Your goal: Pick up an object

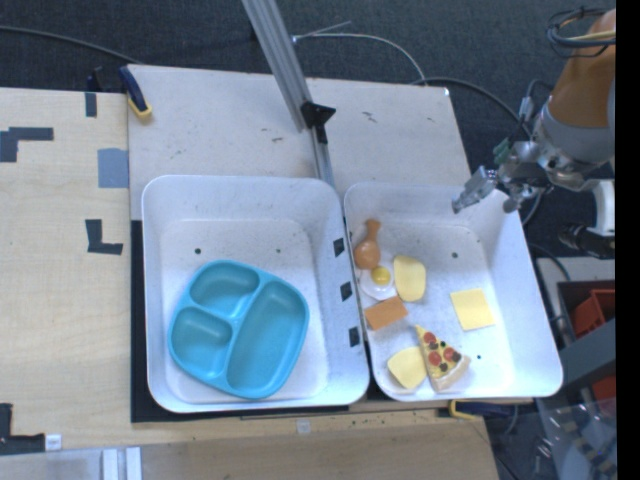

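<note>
The gripper (487, 190) hangs over the right bin's (520, 298) far right corner, holding nothing, its opening impossible to tell, while the toy foods, among them a pizza slice (443, 358) and a cheese slice (473, 309), lie inside the bin.

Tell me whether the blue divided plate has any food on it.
Empty. The blue divided plate lies flat in the left bin, its three compartments bare; the toy food pieces all sit in the right bin.

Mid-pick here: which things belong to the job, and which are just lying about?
Job:
hand
pizza slice
cheese square
drumstick
fried egg
right bin

Lying about:
blue divided plate
left bin
yellow-blue clamp
</note>
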Robot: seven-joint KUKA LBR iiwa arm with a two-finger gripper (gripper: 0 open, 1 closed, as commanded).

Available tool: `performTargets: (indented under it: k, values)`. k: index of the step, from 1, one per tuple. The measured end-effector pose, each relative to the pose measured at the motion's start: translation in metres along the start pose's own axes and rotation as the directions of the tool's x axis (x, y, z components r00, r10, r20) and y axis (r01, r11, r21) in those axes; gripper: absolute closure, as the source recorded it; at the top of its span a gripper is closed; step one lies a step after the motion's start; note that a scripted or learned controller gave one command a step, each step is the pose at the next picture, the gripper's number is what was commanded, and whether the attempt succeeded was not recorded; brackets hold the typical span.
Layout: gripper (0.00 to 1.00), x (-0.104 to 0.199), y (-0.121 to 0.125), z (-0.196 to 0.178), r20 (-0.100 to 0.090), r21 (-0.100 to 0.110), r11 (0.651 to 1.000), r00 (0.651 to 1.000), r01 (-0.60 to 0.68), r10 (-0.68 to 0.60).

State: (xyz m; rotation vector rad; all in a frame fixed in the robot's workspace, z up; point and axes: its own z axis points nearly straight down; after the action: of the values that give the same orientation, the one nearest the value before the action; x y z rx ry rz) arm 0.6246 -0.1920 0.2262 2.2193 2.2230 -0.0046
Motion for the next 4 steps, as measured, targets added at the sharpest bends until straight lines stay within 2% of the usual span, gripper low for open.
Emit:
performTargets:
  k: [1,2,3,4]
  values:
    - [1.0,0.001,0.0,-0.01,0.001,0.0,1.0,1.0,0.001,-0.001]
    - [1.0,0.007,0.045,0.06,-0.002,0.002,1.0,1.0,0.002,-0.002]
    - [1.0,0.059,0.018,-0.045,-0.003,-0.008,1.0,1.0,0.004,-0.004]
    - [1.0,0.064,0.037,0.015,-0.002,0.003,1.0,1.0,0.0,0.0]
